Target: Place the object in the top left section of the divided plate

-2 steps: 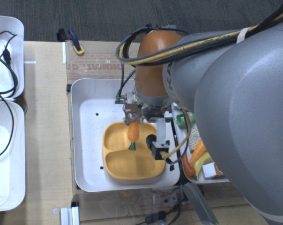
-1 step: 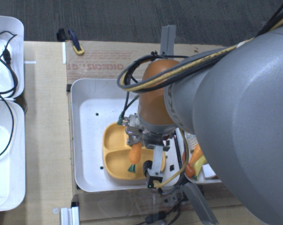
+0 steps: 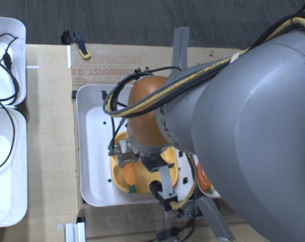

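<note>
**Carrot at the plate, end effector low over the bin**

Hovering close above the yellow divided plate, the end effector sits just over a small orange carrot with a green tip, which lies on the plate's left part, near its front edge in this view. Whether the carrot is gripped or already resting free cannot be told: the wrist housing covers the contact, so the state of the end effector is not readable here.

To do this step well, my judgement is that the carrot should be fully inside one compartment before any release, clear of the raised dividers, so it does not rock onto a rib or roll across. From this slant I cannot say which compartment it lies in, as the arm hides most of the plate. A straight, slow lift afterwards would help avoid dragging the plate across the white bin, since the plate looks light and sits loose in it.

The arm reaches in from the right and bends steeply down, its orange band directly above the wrist, with cables looped around it. A red-orange item peeks out at the plate's right side, just beside the arm. The bench carries a second white bin at left.
</note>
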`<state>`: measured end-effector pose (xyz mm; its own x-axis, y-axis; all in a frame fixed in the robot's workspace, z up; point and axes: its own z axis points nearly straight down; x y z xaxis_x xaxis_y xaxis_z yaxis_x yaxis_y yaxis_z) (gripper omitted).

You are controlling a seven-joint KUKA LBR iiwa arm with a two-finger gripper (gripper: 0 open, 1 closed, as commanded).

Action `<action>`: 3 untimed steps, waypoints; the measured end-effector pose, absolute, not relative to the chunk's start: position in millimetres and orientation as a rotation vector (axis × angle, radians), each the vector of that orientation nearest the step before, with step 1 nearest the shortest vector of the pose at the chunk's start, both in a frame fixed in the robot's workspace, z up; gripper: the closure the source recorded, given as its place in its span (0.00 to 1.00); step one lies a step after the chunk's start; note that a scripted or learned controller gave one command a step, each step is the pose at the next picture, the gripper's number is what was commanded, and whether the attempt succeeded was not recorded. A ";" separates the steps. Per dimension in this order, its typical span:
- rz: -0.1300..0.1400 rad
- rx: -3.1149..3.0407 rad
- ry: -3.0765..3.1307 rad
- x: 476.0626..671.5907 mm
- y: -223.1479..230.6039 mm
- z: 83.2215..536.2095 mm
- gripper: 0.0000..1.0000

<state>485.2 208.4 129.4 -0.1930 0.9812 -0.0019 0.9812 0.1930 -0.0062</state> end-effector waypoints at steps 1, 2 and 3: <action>0.005 -1.945 -2.467 477.7 148.0 192.1 1.00; 0.007 -2.248 -2.192 477.3 71.0 190.4 1.00; 0.004 -2.049 -2.381 478.0 98.6 252.2 1.00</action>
